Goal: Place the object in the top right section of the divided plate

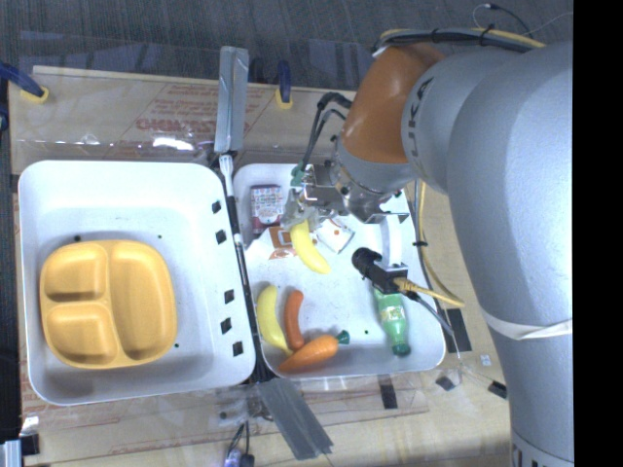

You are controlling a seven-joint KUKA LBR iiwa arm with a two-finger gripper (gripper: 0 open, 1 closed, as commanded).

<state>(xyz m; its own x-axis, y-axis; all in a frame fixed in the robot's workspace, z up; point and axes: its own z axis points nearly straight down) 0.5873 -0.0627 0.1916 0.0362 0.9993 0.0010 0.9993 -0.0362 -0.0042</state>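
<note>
Two bananas sat there; gripper [310,195] hung at 12 o'clock of one banana [310,248]. Fingers' state, can't tell. I'd center it, then carry to plate [107,303].

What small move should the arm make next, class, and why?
Probably lower the tool onto the banana just below it in the right bin. The yellow divided plate in the left bin holds nothing so far, and no object shows between the tool's tips, so a grasp comes first.
</note>
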